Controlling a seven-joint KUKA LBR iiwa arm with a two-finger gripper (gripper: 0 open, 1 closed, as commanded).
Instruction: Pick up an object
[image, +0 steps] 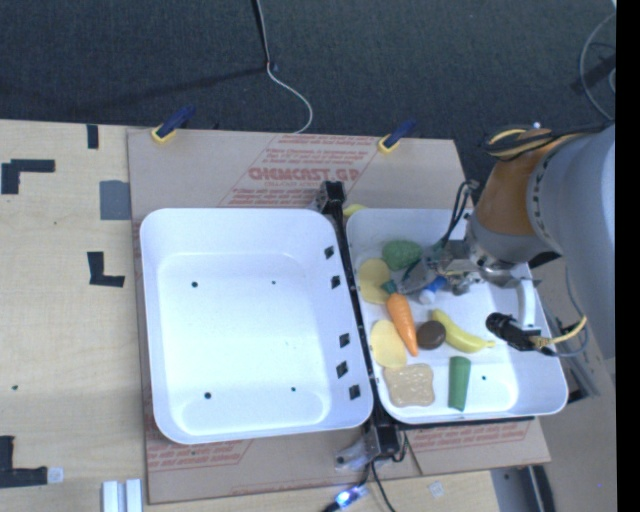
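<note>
The right bin (520, 395) holds several toy foods: an orange carrot (401, 321), a yellow banana (462, 334), a brown round piece (431, 335), a green leafy piece (402, 253), a green cylinder (458, 383), a tan bread slice (411, 384) and pale yellow pieces (373, 273). My gripper (432, 277) reaches in from the right, low over the bin's upper middle, just right of the green leafy piece and above the carrot's top. A small blue item (430, 293) lies beneath its tip.
The left bin (160, 300) sits beside the right one, separated by a black clipped divider (345, 300). Both bins rest on a cardboard sheet (290, 170). A cable (285, 80) crosses the dark floor behind. The grey arm (560, 200) covers the right bin's far right corner.
</note>
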